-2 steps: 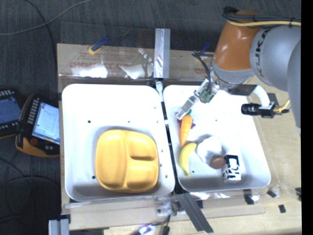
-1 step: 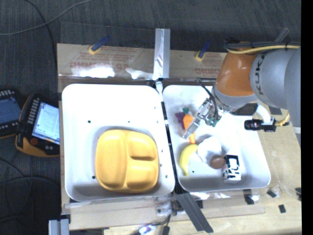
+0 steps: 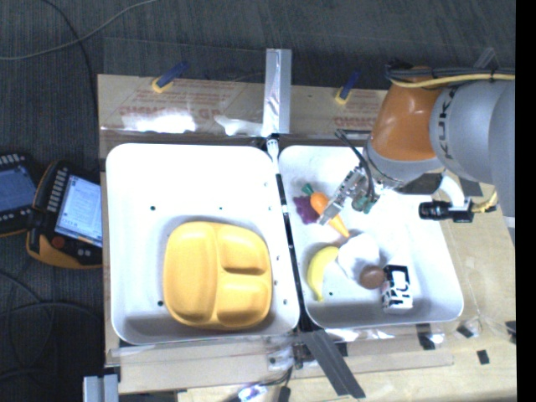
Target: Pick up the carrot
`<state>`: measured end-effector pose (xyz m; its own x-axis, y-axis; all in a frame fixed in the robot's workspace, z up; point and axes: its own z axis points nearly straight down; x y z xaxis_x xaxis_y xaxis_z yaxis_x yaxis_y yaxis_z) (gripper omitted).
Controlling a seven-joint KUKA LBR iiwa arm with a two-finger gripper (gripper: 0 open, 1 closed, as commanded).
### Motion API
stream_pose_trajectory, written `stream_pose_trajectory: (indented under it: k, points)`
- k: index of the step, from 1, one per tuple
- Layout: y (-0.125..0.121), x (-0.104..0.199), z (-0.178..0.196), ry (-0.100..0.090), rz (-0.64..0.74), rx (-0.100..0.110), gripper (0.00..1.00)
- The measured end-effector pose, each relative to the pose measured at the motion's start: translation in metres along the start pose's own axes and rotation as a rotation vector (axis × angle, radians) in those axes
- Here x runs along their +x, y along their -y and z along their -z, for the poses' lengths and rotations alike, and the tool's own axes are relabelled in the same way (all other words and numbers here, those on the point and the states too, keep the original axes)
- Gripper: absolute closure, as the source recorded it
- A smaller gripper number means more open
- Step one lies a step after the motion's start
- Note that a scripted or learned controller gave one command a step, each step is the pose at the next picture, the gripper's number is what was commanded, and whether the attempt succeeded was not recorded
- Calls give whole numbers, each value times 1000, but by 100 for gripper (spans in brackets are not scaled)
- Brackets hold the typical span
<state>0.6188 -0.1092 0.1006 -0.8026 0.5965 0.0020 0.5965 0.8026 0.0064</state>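
Camera view gives you the desk [image 3: 117, 90], two smooth white bins, a glossy yellow divided tray [image 3: 219, 273] in the left bin [image 3: 134, 182]. In the right bin [image 3: 435, 258], the tool [image 3: 345, 198] hovers over the carrot [image 3: 322, 205] at the far-left corner; grip state, can't tell. Carrot looks like light, stiff, slick plastic: pinch across its thick orange middle.

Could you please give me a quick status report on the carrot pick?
End effector low in right white bin, over small orange carrot. Grasp unconfirmed. Purple toy touching carrot; yellow banana nearby.
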Motion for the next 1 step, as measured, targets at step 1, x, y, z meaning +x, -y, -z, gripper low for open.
stream_pose_trajectory:
  k: [1]
  points:
    - [-64, 10, 80, 3, -556, 10, 100]
